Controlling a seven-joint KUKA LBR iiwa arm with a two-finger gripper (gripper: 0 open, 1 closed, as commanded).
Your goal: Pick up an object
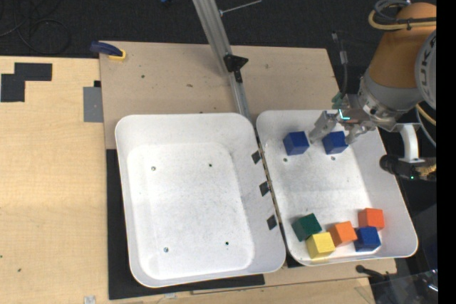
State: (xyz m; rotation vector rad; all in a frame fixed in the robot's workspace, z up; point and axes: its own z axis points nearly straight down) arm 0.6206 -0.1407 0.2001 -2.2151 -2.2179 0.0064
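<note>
The tool [340, 123] hangs low in the right bin's [399, 206] far end, right at a blue cube [334, 143]; its grip cannot be judged from here. This looks like the grasp stage; next comes a straight lift, confirming the cube rises.

Slanted aluminium rail [212, 25] behind bins — blue-yellow clamp [108, 50] at bench's far-left corner.
</note>
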